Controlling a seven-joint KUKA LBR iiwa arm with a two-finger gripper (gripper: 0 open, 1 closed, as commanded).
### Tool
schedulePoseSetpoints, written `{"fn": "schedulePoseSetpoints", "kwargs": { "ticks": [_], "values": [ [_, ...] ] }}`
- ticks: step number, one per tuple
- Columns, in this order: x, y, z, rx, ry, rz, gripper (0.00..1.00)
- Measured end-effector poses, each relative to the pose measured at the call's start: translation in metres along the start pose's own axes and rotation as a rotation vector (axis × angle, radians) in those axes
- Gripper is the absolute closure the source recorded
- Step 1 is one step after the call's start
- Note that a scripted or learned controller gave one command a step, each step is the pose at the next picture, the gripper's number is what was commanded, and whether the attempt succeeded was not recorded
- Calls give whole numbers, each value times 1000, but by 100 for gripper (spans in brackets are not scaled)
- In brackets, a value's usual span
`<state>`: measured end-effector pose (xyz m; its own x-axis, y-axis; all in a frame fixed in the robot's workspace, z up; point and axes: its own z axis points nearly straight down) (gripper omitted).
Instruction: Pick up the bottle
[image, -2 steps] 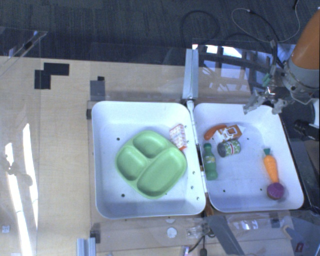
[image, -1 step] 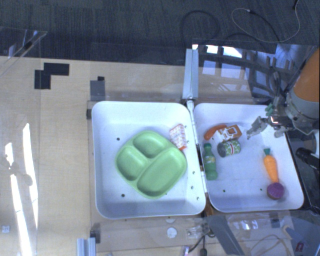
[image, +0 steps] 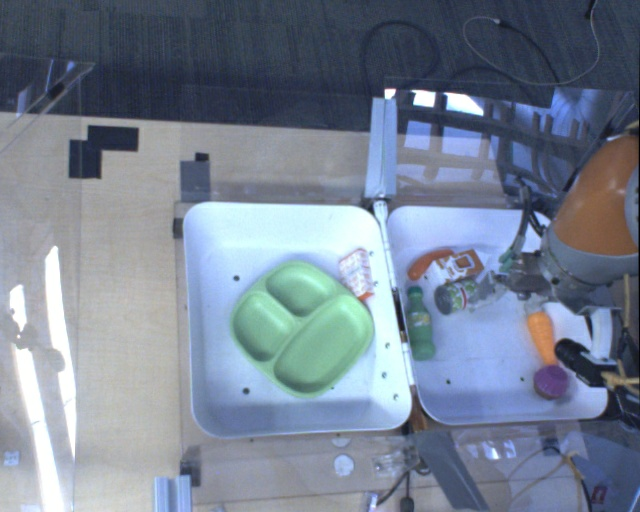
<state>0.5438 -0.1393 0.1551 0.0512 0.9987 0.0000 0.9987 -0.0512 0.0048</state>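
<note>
The green bottle (image: 420, 324) lay in the right-hand bin (image: 480, 390), hard against its left wall, long axis running near to far. The gripper (image: 497, 287) hung right of it and a little farther back, beside a small can (image: 456, 296). Whether the jaws stood wide or narrow could not be told. The coming move probably called for travel leftward and nearer.
</note>
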Motion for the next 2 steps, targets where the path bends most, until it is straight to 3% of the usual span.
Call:
{"fn": "schedulePoseSetpoints", "kwargs": {
  "ticks": [1, 2],
  "values": [
    [37, -21, -42, -3, 0, 86, 0],
    [41, -39, 15, 2, 0, 252, 0]
  ]
}}
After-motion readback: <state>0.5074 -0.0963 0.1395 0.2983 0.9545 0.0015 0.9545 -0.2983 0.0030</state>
